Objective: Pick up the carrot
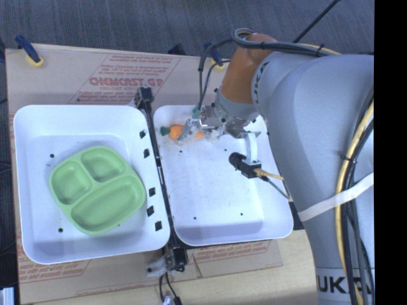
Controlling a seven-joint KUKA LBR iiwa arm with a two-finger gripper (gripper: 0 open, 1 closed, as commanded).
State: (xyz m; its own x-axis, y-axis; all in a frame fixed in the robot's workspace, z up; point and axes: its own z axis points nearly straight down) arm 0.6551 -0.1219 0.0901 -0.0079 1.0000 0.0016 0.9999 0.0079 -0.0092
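one carrot at eleven o'clock of right bin, not yet lifted; pincer beside it, open-or-closed state unclear.

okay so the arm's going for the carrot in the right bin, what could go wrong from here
1. The carrot lies near the right bin's back wall, close to the corner, so the gripper may have little room and could bump the rim.
2. The carrot looks small and partly hidden by the gripper, so a grasp may miss or nudge it away.
3. The cables hanging near the wrist could snag on the bin edge.
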